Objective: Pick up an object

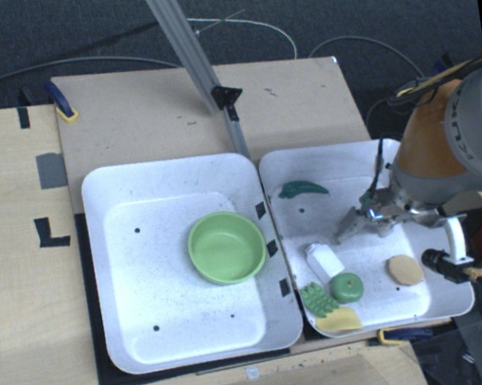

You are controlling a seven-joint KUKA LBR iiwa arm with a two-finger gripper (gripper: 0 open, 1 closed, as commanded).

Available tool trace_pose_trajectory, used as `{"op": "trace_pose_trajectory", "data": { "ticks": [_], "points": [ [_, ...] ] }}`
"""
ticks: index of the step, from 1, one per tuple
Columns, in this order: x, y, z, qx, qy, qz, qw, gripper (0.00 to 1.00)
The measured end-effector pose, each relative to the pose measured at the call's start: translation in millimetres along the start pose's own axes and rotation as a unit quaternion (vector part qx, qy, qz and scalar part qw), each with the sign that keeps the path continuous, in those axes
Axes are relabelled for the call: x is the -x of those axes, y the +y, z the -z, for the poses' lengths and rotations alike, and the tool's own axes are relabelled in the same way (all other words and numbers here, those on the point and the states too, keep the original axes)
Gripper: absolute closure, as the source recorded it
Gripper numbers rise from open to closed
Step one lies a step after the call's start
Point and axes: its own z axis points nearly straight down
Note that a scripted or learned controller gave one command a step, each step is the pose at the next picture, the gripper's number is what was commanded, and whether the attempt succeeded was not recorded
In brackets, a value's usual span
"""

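Note:
My gripper [348, 226] hangs low over the middle of the right bin [437, 306], reaching in from the right under the grey and orange arm [436, 149]. Its tip points left and down. Just below and left of the tip lies a white cylinder [325, 261]. A dark green curved piece [301, 189] lies above and left of it. Along the bin's front sit a round green object [346, 287], a green ridged piece [314, 298], a yellow piece [342, 319] and a tan oval [405, 269]. Nothing shows in the gripper's grasp.
The left bin [133, 248] holds a light green bowl [226, 248] near its right side. A grey pole [187, 43] slants down from the top to the bins' shared back edge. Cables [252, 28] trail over the dark floor behind the bench.

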Motion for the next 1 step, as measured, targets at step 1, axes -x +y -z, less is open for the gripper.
{"op": "trace_pose_trajectory", "data": {
  "ticks": [1],
  "points": [
    [-0.6,-0.1,9.9,-0.001,0.001,0.0,1.0,1.0]
  ]
}}
